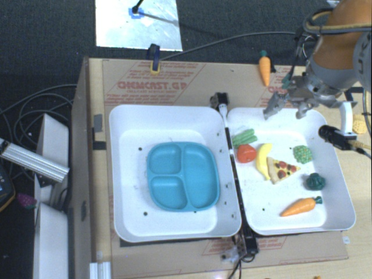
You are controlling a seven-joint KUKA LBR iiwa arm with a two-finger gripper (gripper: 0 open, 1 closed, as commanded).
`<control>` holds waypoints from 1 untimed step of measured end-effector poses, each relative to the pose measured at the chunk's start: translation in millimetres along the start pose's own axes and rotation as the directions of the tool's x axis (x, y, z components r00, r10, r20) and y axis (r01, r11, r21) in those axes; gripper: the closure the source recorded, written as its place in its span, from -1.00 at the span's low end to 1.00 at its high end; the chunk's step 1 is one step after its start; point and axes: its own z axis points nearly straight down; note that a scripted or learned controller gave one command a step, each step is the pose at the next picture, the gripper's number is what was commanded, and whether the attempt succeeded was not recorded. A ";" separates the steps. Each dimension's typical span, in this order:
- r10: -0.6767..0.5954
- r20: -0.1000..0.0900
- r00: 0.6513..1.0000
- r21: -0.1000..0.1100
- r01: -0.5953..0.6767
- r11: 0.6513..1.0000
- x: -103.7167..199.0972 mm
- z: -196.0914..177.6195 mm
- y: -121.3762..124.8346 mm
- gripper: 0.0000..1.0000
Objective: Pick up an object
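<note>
1. Hovering above the far edge of the right bin (pixel 340 173), gripper (pixel 286 108) spread wide, fingers (pixel 272 110) apart with nothing between them.
2. Lay in the right bin: green beans (pixel 244 137) near the divider, tomato (pixel 246 153) just below them, banana (pixel 264 160) beside the tomato, pizza slice (pixel 282 170) touching the banana.
3. Sat toward the bin's right side: broccoli (pixel 302 153), and nearer the camera a dark green vegetable (pixel 315 181).
4. Rested near the bin's front: carrot (pixel 299 207), tilted, well apart from the gripper.
5. Held in the left bin (pixel 125 132): blue divided plate (pixel 182 175).
6. Lay outside the bins on the cardboard (pixel 174 80): second carrot (pixel 265 70).
</note>
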 end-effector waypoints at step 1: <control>0.002 -0.001 1.000 0.006 -0.002 1.000 -4.4 150.5 -35.7 -1.00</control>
